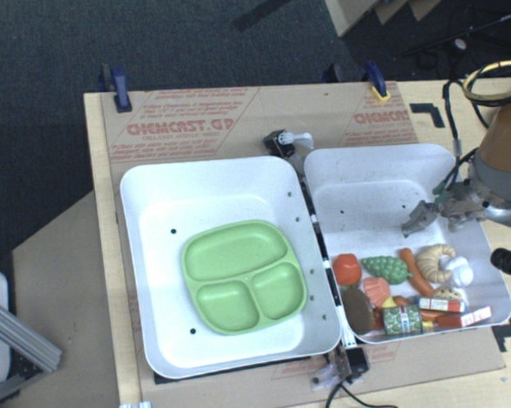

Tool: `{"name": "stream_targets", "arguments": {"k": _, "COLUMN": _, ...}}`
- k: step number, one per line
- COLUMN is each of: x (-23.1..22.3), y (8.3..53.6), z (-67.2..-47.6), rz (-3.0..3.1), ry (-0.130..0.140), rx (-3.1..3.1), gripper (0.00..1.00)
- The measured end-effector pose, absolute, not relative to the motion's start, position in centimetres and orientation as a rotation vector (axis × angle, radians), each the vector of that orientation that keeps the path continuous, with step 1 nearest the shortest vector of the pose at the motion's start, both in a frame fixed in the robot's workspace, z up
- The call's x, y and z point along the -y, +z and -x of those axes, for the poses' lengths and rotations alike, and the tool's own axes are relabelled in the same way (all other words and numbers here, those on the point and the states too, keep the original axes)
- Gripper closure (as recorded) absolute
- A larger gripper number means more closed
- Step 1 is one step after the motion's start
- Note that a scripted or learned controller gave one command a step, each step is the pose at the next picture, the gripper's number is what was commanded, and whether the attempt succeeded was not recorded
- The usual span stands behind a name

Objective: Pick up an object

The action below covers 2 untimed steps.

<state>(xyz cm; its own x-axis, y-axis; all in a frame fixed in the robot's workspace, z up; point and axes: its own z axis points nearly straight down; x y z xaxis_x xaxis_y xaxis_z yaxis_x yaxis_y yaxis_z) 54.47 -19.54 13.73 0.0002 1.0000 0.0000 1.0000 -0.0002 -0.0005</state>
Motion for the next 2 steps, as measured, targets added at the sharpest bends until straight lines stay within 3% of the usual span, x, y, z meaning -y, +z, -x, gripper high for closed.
{"name": "stream_targets", "arguments": {"k": 1, "x": 17.7, "y": 9.0, "z": -49.5, "rz": 2.243, "ry": -0.013, "rx": 2.24, "gripper": 0.0}}
{"name": "stream_targets", "arguments": {"k": 2, "x": 17.9, "y": 10.5, "z": -49.8, "rz": 2.252, "ry": -0.016, "rx": 2.244, "gripper": 1.0}}
